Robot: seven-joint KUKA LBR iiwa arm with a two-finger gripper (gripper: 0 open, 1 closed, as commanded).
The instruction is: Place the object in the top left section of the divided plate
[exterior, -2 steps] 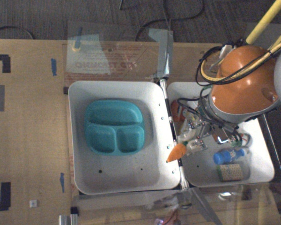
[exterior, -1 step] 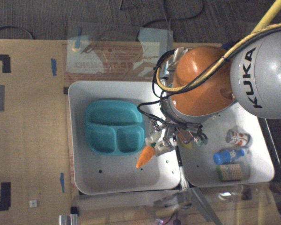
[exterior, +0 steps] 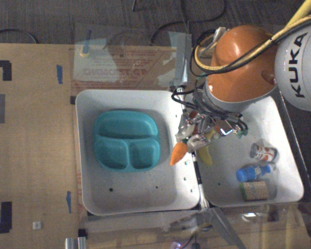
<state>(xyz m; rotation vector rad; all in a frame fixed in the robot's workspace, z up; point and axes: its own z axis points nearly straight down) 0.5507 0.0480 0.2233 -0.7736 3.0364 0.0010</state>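
A teal divided plate (exterior: pixel 127 140) lies in the left bin (exterior: pixel 140 198), with one long section at the top and two smaller ones below. My gripper (exterior: pixel 193 140) hangs over the ridge between the two bins, under the orange wrist band. An orange toy carrot (exterior: pixel 178 153) with a green top slants down from the fingers over the left bin's right edge, and the gripper is shut on its thick end. The carrot is to the right of the plate and apart from it.
A yellow piece (exterior: pixel 206 155) lies just right of the gripper in the right bin (exterior: pixel 285 139). Further right are a red and white can (exterior: pixel 263 152), a blue bottle (exterior: pixel 253 172) and a brownish cylinder (exterior: pixel 257 190). Cardboard covers the bench on the left.
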